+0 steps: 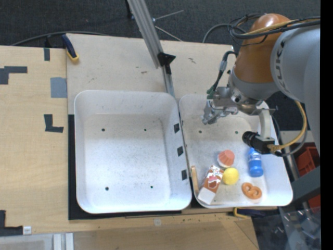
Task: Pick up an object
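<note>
Jaws at the arm's tip point(209, 117) hang over the upper part of the right bin, pointing down and left; too small and blurred to tell how far apart they stand, and nothing can be made out between them.

Left to right: tabletop point(31, 113) is light wood with grey and dark tape marks in the left part of the frame. Yellow-and-blue clamp point(70, 48) sits at upper left on the board edge. Left bin point(127, 150) is white, speckled, takes up centre-left. Metal rail point(148, 33) slants down from the top centre to the gap between the bins. Right bin point(200, 139) touches the left one along its side.

Objects cluster in the lower right of the right bin, well apart from the jaws: white-and-red packet point(210, 184) lying tilted near the bottom rim, yellow ball point(230, 176) just beside it, round red-orange piece point(226, 158) above the ball, blue bottle point(255, 163) to the right, orange pretzel-shaped toy point(252, 190) below the bottle. Grey arm point(291, 56) with orange band fills the upper right.
</note>
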